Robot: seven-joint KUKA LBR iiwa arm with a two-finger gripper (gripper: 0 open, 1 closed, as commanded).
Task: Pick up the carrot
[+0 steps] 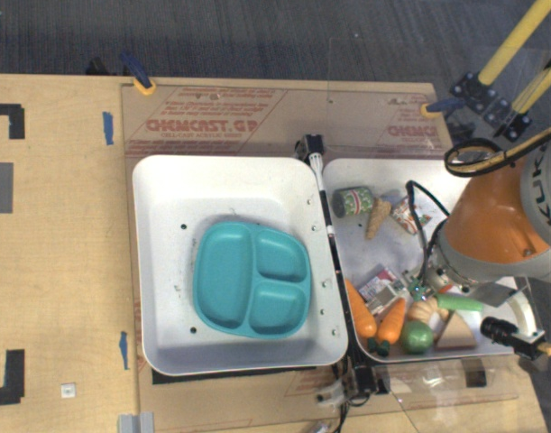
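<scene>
Two orange, carrot-like pieces lie at the front left of the right bin (419, 171). One long carrot (358, 307) runs along the bin's left wall. A shorter, thicker orange piece (391, 321) lies just right of it, tilted. My gripper (426, 298) hangs low over the front of the right bin, just right of the shorter piece and above a pile of toy food. The grey wrist and orange band (491, 228) hide most of it.
A teal divided plate (251, 278) lies in the left bin (167, 242). The right bin also holds a green can (353, 201), a cone (379, 216), a wrapper (410, 215), a small packet (381, 287) and a green fruit (417, 336). Cables trail near the arm.
</scene>
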